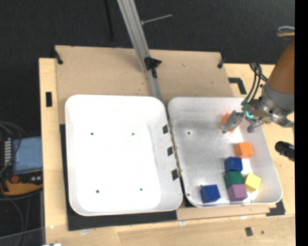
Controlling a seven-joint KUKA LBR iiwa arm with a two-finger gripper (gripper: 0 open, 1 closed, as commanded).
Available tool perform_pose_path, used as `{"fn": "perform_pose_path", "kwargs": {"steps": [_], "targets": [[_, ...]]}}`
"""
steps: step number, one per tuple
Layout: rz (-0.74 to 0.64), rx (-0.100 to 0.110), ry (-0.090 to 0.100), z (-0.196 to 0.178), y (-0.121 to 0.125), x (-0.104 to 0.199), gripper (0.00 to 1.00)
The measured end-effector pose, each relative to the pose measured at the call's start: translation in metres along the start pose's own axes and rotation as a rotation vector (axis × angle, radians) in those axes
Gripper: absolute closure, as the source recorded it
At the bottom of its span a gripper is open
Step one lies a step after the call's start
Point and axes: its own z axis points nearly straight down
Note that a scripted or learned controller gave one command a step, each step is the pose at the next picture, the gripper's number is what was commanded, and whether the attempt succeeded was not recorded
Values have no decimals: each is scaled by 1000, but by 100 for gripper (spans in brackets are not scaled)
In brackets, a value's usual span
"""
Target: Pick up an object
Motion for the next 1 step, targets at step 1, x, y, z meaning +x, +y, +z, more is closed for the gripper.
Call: {"fn": "perform_pose_path", "kwargs": {"steps": [1], "targets": [[-2, -5, -2, -3, 1, 0, 0]]}}
